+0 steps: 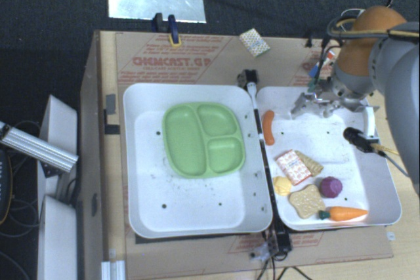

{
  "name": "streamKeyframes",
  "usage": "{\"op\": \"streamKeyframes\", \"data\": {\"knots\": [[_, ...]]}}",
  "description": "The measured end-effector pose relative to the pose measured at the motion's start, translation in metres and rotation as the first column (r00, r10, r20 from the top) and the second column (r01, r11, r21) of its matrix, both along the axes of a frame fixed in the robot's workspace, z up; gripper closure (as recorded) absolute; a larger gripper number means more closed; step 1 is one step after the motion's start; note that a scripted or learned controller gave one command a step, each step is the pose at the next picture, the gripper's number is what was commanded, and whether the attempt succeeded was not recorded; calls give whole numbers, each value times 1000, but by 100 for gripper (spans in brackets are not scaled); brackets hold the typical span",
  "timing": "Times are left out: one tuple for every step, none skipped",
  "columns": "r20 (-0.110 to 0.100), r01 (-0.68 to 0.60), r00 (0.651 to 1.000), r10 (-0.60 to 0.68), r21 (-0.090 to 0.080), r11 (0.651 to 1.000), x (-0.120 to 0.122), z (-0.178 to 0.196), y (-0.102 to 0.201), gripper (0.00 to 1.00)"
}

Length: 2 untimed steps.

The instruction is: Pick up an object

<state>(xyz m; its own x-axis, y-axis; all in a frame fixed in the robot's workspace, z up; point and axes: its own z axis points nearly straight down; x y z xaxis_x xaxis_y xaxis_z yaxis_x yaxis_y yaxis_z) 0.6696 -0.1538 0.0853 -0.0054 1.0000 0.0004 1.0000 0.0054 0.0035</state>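
My gripper [314,108] hangs over the far edge of the right bin [384,180], its metal fingers spread open with nothing between them. Below it in that bin lie an orange-red sausage [268,126] by the left wall, a red-and-white cracker packet [293,167] resting on a tan cracker [312,162], a yellow piece [282,186], a slice of toast [306,200], a purple ball [331,187] and a carrot [346,213]. All of them sit apart from the gripper, toward the near side.
The left bin [147,206] holds a green divided plate [203,139]. A black part with a cable [357,138] juts from the arm over the right bin's right side. A small patterned block [254,42] lies on the cardboard behind the bins.
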Motion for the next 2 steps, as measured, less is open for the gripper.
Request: {"op": "streamKeyframes", "data": {"knots": [[1, 4, 1000, -4, -2, 1000, 0, 1, -17, 0], [0, 2, 1000, -2, -2, 1000, 0, 0, -10, 0]]}}
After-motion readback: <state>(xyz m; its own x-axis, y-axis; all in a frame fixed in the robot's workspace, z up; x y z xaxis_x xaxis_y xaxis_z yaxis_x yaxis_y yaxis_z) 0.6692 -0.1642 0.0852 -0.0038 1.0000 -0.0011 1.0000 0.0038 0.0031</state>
